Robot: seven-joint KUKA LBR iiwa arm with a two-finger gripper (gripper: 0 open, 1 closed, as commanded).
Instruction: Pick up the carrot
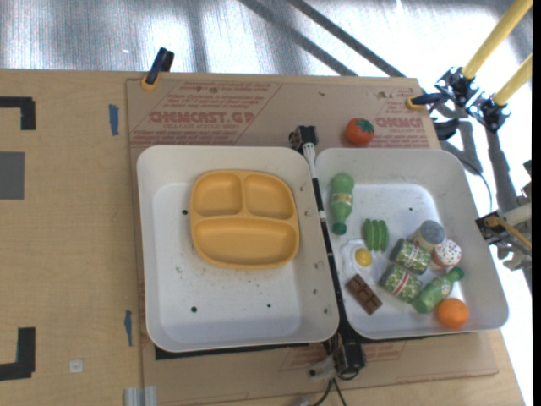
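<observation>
Brown cardboard sheet [211, 112] w/ red print, under both bins. White shallow plastic left bin [161, 252]: holds yellow three-compartment plate [244, 218], toward far side. White shallow plastic right bin [473, 218]: holds green plastic bottle [341, 201] lying near the divider; green-labelled cans [407, 269], approx. centre-right; green pea pods [375, 233] between bottle and cans; brown chocolate bar [363, 293]. Orange toy carrot [454, 312]: near-right corner of right bin, green end touching cans; shape partly unclear. Red round tomato [359, 131] on the cardboard, beyond right bin.
</observation>
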